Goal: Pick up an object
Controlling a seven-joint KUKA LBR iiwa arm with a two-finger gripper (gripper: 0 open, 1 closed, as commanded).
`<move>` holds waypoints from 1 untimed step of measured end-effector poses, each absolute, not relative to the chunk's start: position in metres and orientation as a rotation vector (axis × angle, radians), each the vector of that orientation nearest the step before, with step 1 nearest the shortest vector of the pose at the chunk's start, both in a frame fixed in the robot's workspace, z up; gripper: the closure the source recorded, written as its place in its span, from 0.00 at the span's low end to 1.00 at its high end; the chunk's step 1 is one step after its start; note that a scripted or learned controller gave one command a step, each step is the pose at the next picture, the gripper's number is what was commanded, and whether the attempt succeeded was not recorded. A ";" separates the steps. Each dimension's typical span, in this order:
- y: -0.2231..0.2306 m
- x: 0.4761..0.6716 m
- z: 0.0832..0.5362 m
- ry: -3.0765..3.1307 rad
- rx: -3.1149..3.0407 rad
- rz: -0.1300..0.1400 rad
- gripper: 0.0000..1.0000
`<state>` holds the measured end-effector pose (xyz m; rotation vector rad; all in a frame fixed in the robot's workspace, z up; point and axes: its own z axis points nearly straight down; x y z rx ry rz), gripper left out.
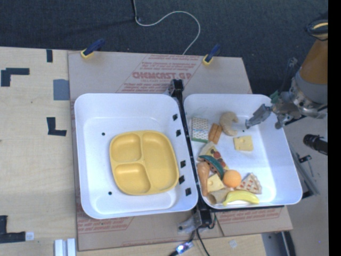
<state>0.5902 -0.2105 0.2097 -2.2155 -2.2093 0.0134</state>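
The right bin (277, 159) holds several toy foods. Among them are a yellow cheese square (244, 143), a beige round piece (229, 121), an orange stick (214, 133), a pale checked packet (200, 128), an orange ball (232, 178), a banana (241, 198) and a pizza slice (251, 184). My gripper (269, 119) hovers over the bin's upper right part, just right of the beige piece and above the cheese. Its two grey fingers (259, 115) stand apart, open, with nothing between them.
The left bin (90, 143) carries a yellow three-compartment plate (143, 161). A black divider clip (176, 87) sits where the bins meet. Both bins rest on a cardboard sheet (160, 73) held by blue-yellow clamps. A white cable (160, 20) loops behind.
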 end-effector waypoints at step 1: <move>-0.210 0.593 0.218 -2.222 -2.219 0.002 0.00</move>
